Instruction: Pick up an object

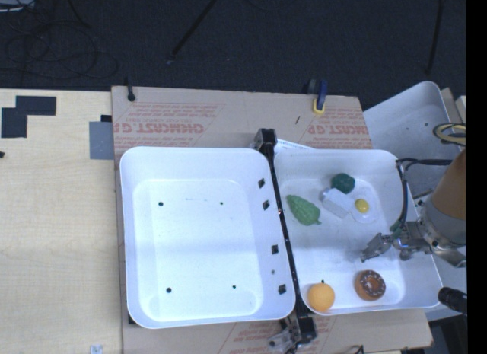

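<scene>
While the arm leans in from the right, the hand (378,247) hangs low over the right bin (335,164), and its fingers look spread a little with nothing between them, though the metal is small and dark, so that is a reading, not a certainty. Nearest to it is the brown doughnut-shaped toy (370,285), just below and apart from the fingertips; the orange ball (321,297) sits further left in the bin's near corner. Up the bin lie the green leafy piece (303,211), a dark green lump (343,183) and a clear packet with a yellow blob (347,204), those last two touching.

Here's the worry: the hand sits between targets, over bare white floor, so a straight drop could close on air. Going for the doughnut, one finger might land on its rim and skid it toward the wall. The ball, tucked in the corner, may roll off. The left bin (198,164) offers no target.
</scene>
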Controlling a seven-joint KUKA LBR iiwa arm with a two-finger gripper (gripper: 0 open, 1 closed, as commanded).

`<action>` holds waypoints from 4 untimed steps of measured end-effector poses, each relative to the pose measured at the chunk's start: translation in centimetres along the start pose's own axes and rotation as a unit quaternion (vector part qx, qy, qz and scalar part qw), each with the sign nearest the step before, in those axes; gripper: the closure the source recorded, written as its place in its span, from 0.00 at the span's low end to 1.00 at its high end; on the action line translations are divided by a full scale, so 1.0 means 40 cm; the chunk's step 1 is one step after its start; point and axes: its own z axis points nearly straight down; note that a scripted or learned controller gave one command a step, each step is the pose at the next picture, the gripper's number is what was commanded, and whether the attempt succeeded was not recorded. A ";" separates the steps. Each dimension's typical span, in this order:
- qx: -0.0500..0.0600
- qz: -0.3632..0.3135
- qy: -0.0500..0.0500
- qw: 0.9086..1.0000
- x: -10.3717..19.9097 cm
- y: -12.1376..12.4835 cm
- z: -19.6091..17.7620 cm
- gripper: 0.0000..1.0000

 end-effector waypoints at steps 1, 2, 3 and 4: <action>-0.005 -0.001 -0.002 1.000 0.000 -0.023 0.046 0.00; -0.011 -0.001 -0.004 1.000 -0.005 -0.022 -0.203 0.00; -0.008 0.000 -0.003 1.000 0.024 -0.009 0.101 0.00; -0.011 -0.001 -0.005 1.000 -0.007 0.013 -0.168 0.00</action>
